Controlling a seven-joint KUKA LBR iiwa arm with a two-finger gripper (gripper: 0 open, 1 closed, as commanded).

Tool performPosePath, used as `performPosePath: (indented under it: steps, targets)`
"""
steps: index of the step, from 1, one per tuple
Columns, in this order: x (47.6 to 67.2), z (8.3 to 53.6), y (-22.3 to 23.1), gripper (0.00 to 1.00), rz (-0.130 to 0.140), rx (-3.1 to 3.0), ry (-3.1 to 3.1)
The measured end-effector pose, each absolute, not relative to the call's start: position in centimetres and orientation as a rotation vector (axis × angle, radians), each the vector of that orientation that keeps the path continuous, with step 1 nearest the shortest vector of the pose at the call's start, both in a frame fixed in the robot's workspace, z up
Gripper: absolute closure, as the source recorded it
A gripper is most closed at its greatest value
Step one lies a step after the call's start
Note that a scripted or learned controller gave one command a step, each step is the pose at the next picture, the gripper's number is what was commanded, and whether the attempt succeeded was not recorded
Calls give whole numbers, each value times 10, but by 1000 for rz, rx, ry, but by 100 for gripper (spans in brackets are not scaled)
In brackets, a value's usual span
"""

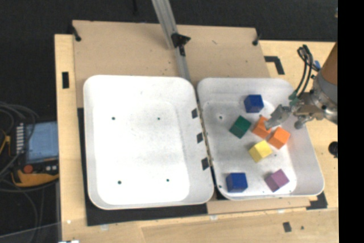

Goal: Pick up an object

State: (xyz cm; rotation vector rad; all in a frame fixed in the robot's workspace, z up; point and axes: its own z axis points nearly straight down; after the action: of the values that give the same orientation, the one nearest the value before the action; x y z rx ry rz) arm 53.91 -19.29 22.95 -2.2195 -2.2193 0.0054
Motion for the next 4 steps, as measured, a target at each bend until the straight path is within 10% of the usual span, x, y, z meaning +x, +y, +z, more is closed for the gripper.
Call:
performPosePath:
  steps: [2, 3, 4]
  targets:
    - [527, 114, -199, 0, 6, -2221, -2219]
    - [530, 129, -200, 100, -5, -2232, -2217]
    - [528, 173, -197, 100, -4, -2221, -2229]
